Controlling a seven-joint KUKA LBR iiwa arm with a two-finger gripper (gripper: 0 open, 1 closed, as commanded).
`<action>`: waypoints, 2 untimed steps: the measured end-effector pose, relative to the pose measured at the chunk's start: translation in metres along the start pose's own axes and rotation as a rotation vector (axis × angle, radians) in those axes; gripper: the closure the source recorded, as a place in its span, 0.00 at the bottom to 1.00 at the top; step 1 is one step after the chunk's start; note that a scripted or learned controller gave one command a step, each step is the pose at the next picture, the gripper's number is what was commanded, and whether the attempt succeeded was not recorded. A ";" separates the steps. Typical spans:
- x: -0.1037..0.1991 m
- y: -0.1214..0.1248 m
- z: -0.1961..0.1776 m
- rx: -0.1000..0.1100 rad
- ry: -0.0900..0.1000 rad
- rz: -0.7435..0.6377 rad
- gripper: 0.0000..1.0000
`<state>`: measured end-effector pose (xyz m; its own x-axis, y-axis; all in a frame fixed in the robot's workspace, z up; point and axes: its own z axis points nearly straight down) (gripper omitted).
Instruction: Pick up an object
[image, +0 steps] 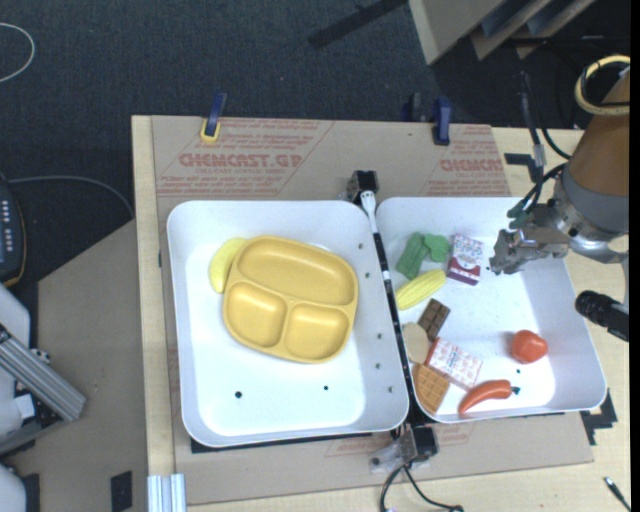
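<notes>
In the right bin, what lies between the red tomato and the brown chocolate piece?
In the camera view, bare white floor of the right bin separates the round red tomato from the brown chocolate piece; nothing lies between them.

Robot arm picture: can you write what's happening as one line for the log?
gripper: above right bin, holding nothing seen | nearest: small packet | yellow tray: left bin | pick: not yet done

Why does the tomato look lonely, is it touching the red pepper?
Apart. The camera view shows white bin floor between the tomato and the red pepper, which lies lower and to its left.
</notes>
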<state>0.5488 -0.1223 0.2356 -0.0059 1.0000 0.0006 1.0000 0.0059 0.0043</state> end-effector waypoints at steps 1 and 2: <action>0.030 0.021 0.002 0.001 0.000 0.001 1.00; 0.032 0.024 0.022 0.008 0.000 0.005 1.00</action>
<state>0.5726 -0.0902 0.2137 -0.0012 1.0000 0.0006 1.0000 0.0012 -0.0036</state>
